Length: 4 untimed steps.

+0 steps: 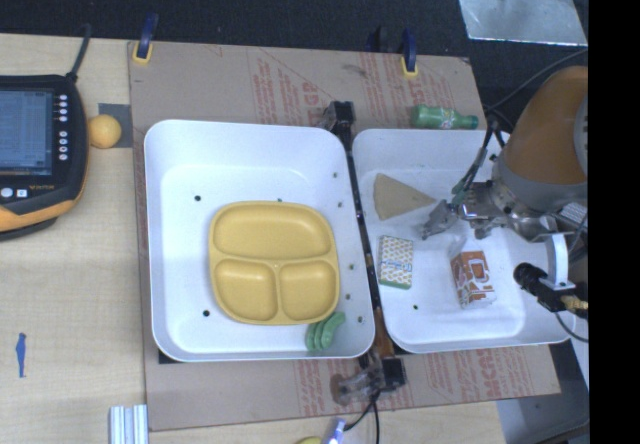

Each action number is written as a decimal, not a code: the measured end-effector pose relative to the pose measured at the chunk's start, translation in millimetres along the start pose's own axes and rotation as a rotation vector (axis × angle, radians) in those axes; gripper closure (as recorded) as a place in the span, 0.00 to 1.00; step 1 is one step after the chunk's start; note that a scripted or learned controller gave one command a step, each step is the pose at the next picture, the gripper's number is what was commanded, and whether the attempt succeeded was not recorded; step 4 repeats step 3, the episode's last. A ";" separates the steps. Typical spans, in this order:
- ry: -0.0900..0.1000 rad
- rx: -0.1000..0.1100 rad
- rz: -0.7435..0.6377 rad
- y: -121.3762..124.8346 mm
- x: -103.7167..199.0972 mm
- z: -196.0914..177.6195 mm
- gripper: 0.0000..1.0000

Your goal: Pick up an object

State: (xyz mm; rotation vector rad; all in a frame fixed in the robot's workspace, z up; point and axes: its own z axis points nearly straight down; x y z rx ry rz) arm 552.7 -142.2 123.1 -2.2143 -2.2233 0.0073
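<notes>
Grey and orange-banded, the robot arm (540, 147) enters at the frame's right edge and its gripper (441, 219) hangs low over the right bin (440, 337), fingers seemingly spread a little and holding nothing, though the angle makes that hard to judge. Candidates for the pick lie untouched: a tan wedge (400, 197) just left of the fingertips, a small patterned packet (396, 262) below it, a red-and-white packet (473, 279) lower right. Left of centre, a yellow divided tray (272, 260) and green item (324, 333) sit in the left bin (170, 162); the grasp itself remains to be done.
</notes>
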 end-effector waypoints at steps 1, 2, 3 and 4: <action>0.000 -0.003 0.000 -55.2 -54.4 32.0 0.00; -0.001 -0.002 -0.005 -54.9 -54.7 21.8 1.00; 0.001 -0.003 -0.004 -43.7 52.1 -68.7 1.00; 0.001 -0.003 -0.004 -43.7 52.1 -68.7 1.00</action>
